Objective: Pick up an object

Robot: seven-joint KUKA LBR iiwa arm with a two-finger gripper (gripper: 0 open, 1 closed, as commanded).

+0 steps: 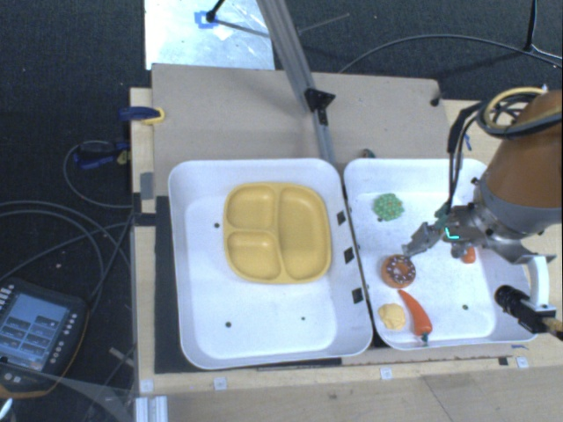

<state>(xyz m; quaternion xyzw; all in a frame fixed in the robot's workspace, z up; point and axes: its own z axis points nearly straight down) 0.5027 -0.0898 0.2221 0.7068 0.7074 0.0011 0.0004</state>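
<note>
Nothing had been lifted yet, so the whole pick was judged to be left. At the left, the left bin (202,323) on the counter (229,112) held a yellow divided plate (277,233) lying flat near its middle, with bare white floor around it and plenty of room on every side. Past the ridge where the two rims met, the right bin (369,183) held the likely targets: a green lump (387,206) toward the far side, a chocolate doughnut (398,272) near the middle, and below it a pale yellow piece (393,316) just beside an orange carrot (416,314), both close to the near rim. The pincer (422,238) hung just above and right of the doughnut with nothing seen between its tips; whether it was released or clenched could not be told. The arm (528,174) crowded the bin's right side.
</note>
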